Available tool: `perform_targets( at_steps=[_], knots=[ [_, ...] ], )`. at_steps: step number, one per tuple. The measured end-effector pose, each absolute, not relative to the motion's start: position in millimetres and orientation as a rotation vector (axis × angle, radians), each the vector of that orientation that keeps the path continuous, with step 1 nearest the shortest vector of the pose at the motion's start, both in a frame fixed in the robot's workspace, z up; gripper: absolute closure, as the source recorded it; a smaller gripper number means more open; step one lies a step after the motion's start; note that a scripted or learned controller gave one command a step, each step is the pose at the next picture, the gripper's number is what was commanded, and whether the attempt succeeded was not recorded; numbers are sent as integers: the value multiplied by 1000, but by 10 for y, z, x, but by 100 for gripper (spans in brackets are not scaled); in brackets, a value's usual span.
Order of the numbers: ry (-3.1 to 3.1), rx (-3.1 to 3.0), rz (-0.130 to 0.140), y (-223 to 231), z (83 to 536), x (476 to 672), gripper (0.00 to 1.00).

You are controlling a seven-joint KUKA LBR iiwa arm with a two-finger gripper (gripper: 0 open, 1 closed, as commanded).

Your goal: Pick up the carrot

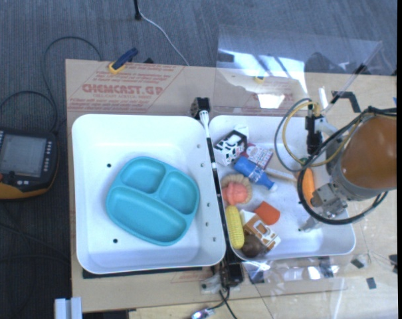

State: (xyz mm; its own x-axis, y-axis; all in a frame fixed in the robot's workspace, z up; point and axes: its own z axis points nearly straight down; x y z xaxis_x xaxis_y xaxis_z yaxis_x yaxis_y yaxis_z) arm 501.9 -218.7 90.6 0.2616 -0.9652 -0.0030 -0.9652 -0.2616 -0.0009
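The carrot (307, 184) stands nearly on end in the right bin (333, 244), an orange sliver close against the arm's wrist and just left of the gripper (320, 208). The gripper hangs low over the bin floor beside it, but the wrist and looping cables cover too much to tell how it is set, and nothing shows the carrot caught in it — so the pick looks unfinished, or at best unproven.

The other toys crowd the bin's left side: a blue bottle (254, 171), a pink ball (236, 192), a corn cob (234, 223), an orange block (268, 212) and a black-and-white cube (229, 147). That leaves the carrot on open white floor, probably why the arm comes down there from the right, free of clutter.

The left bin (94, 244) holds a turquoise divided tray (153, 200), well apart from the work. Both bins sit side by side on the counter (121, 88).
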Motion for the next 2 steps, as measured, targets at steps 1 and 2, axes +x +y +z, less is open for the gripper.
perform_targets(
  at_steps=[1,2],
  knots=[
    [1334,-2845,-19,-2071,918,4928,100],
    [1338,-2839,-15,-2052,1006,4934,100]
  ],
)
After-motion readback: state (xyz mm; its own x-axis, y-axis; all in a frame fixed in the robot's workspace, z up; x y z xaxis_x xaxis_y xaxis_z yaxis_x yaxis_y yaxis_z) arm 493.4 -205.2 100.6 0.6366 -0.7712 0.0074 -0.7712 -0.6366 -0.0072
